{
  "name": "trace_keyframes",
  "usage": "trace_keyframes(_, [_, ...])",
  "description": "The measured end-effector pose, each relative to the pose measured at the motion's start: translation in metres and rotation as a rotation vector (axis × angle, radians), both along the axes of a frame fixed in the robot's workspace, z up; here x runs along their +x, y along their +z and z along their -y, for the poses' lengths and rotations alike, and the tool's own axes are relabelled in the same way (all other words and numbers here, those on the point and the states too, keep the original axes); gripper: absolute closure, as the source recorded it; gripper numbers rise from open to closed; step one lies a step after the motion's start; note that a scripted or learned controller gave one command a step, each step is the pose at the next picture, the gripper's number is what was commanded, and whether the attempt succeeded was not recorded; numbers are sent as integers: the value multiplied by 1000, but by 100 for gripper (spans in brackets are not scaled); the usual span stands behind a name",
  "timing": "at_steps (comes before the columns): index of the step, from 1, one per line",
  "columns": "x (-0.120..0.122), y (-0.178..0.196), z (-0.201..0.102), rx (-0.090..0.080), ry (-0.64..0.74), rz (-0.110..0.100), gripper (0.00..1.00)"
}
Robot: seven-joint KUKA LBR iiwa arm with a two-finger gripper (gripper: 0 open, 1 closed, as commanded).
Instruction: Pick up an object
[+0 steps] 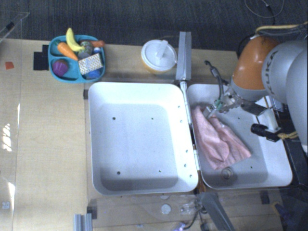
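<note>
A crumpled pink cloth (219,138) lies in the right bin (274,170), stretching from the bin's upper left towards its middle. My gripper (214,110) comes in from the right and is low over the cloth's upper end, at or touching the fabric. The grey arm with its orange band (250,64) rises behind it at the bin's far right corner. Whether any fabric is caught in the gripper is hidden at this size.
The left bin (137,136) sits beside the right one. Behind the bins stand a blue divided tray (77,57) of toy food, a lidded yellow tub (159,56) and a grey upright post (183,57). A small round grey thing (226,173) lies near the right bin's front wall.
</note>
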State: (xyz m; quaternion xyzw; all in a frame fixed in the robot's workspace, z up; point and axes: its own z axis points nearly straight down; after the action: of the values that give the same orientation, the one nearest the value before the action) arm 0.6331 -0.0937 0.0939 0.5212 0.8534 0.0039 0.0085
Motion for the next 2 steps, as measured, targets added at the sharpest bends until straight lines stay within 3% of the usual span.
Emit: trace_keyframes(2, [-9,1,-1,1,-69,6,0])
